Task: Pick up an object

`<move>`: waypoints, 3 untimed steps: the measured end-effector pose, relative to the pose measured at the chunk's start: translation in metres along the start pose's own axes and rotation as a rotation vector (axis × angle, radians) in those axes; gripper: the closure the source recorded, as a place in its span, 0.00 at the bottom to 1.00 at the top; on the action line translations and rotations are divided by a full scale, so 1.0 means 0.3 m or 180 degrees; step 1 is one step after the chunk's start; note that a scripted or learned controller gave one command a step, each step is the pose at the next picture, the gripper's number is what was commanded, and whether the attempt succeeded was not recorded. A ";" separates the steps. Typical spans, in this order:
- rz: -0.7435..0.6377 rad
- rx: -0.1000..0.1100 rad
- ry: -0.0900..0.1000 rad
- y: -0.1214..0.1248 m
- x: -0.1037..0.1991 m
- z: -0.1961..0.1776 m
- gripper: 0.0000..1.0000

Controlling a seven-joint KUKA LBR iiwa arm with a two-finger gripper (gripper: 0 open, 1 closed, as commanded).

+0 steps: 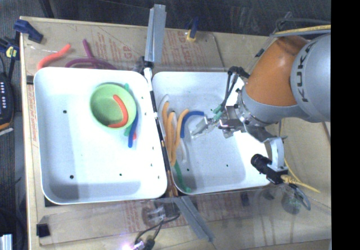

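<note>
The right bin point(225, 167) holds several orange curved strips point(169, 130) along its left wall, a blue curved strip point(188, 116) beside them and a green piece point(181, 178) in the near left corner. My gripper point(197, 128) reaches in from the right and sits low over the bin floor, just right of the blue strip's lower end. The left bin point(50, 130) holds a green bowl point(107, 105) with a red-orange strip point(121, 111) in it. A blue stick point(133, 133) leans at the bowl's lower right edge.
The grey and orange arm point(281, 83) covers the right bin's right side. Orange point(53, 56) and purple point(90, 63) tubes lie on the bench behind the left bin. A metal bar point(154, 32) stands behind the gap between the bins.
</note>
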State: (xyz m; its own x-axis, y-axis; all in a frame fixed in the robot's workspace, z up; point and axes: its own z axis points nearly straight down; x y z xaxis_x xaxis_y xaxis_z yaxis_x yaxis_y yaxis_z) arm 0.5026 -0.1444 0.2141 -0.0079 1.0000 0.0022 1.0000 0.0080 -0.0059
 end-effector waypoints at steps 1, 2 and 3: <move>0.0046 -0.0039 -0.0016 0.273 0.074 0.396 0.00; 0.0030 -0.0021 -0.0002 0.272 0.079 0.361 1.00; -0.1021 -0.0017 -0.0008 0.508 0.268 0.070 1.00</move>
